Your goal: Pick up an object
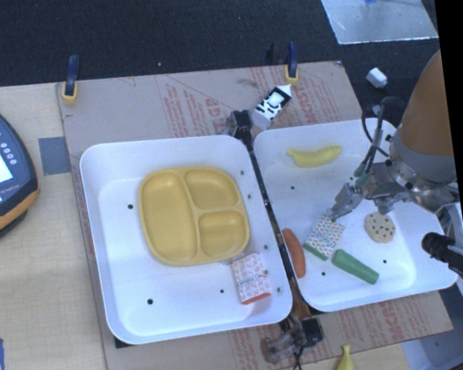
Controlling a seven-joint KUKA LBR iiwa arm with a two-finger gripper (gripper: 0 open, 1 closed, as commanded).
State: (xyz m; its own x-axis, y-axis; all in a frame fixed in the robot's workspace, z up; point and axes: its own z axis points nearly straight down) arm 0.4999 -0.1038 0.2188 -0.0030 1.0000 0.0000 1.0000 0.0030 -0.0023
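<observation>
Nearest the camera in the right bin (331, 300) lies a green cylinder (354, 266), with a checked packet (326, 236) and a round cookie (379, 226) just behind it. Above the packet hangs the gripper (344, 201), fingers spread and holding nothing. A good pick would, I judge, descend straight onto the packet, centred, clear of the carrot (295, 253) on the rim. Farther back lies a yellow banana (315, 156). The red-and-white carton (250, 278) in the left bin (131, 320) carries print (too small to read).
</observation>
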